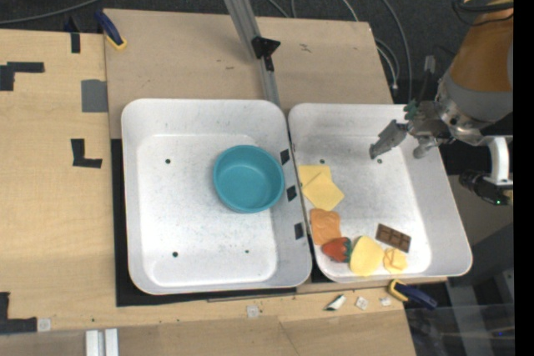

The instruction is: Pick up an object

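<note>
From my seat I count two shallow white bins, both glossy plastic with rounded corners and a fine dark speckle across their floors: the left bin [150, 179] sits mid-frame and the right bin [434, 213] beside it, their rims touching along the centre. In the left bin there is one teal bowl [248, 178], round, smooth and matte, resting toward that bin's right side. The right bin holds a cluster along its lower-left part: one flat pale-yellow cheese-like slab [321, 187] with angular corners, below it one orange block [325, 224], then one small red rounded piece [336, 248] touching a rounded yellow lump [365, 256], a smaller yellow piece [395, 261] just beside that, and one brown ridged bar [393, 238], like chocolate, near the lower right. The gripper [400, 137] hangs over the upper right of the right bin, well apart from the cluster; I see its grey metal fingers [384, 142] spread apart with nothing between them. The bench [50, 179] is pale wood with black tape marks at the left of the frame.
</note>
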Tool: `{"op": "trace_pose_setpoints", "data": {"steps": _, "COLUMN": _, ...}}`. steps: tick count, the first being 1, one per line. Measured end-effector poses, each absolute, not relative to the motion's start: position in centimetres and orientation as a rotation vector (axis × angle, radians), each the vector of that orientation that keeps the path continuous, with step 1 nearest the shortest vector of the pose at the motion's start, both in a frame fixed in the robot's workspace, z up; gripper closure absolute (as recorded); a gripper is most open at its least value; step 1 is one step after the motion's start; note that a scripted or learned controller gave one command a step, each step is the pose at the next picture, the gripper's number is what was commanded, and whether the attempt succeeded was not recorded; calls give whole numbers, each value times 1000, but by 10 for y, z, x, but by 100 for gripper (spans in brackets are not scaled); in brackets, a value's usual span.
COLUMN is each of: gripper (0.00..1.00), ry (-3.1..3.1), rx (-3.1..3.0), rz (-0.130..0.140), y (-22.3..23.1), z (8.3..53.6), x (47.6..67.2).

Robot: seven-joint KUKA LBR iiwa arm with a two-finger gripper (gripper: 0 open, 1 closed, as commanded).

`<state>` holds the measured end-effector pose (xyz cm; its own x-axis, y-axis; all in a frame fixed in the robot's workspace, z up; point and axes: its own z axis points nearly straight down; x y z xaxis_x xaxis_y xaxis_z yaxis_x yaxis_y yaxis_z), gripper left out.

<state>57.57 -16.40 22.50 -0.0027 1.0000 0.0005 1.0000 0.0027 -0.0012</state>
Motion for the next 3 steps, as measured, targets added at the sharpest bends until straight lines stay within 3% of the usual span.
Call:
{"op": "trace_pose_setpoints", "data": {"steps": 1, "gripper": 0, "ry": -2223, "rx": -2218, "rz": 1, "y": -164, "z": 225, "x": 576}}
{"op": "trace_pose_setpoints", "data": {"steps": 3, "gripper": 0, "ry": -2218, "rx": -2215, "rz": 8, "y": -169, "z": 108, "x": 559}}
